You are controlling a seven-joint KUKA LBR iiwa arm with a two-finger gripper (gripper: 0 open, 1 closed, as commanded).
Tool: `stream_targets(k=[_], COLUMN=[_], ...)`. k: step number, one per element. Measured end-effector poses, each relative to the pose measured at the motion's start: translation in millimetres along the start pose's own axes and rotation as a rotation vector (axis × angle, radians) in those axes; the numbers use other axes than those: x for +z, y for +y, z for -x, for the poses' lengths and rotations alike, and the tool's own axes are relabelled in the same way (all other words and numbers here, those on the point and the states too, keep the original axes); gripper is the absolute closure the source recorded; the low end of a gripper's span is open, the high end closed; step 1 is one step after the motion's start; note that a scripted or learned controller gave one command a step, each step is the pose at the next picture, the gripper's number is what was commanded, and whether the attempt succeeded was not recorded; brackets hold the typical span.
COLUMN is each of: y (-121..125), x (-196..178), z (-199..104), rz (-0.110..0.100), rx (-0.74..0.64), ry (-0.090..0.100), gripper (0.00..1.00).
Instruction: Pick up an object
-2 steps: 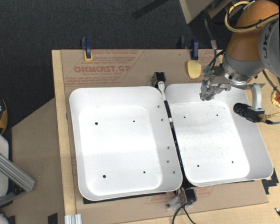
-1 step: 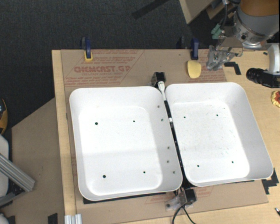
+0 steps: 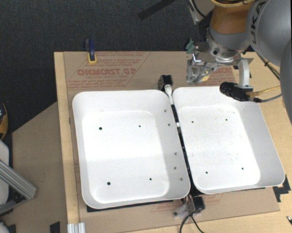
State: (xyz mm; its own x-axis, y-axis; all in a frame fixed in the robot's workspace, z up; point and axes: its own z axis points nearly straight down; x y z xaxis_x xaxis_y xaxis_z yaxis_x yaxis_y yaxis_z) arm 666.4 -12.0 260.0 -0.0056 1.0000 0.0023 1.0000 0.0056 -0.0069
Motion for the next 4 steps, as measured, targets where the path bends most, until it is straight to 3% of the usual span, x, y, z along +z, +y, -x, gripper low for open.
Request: stream_targets(k=[1, 2, 3, 4], y=[0, 0, -1, -14], x=[-40, -88, 7, -35], z=[-11, -162, -243, -195], rz=[0.012, 0.015, -0.003, 0.008], rx=[0.004, -0.010, -0.003, 0.009], ry=[-0.002, 0.004, -0.002, -0.003], gripper=[1.00, 1.00, 1.00, 1.00])
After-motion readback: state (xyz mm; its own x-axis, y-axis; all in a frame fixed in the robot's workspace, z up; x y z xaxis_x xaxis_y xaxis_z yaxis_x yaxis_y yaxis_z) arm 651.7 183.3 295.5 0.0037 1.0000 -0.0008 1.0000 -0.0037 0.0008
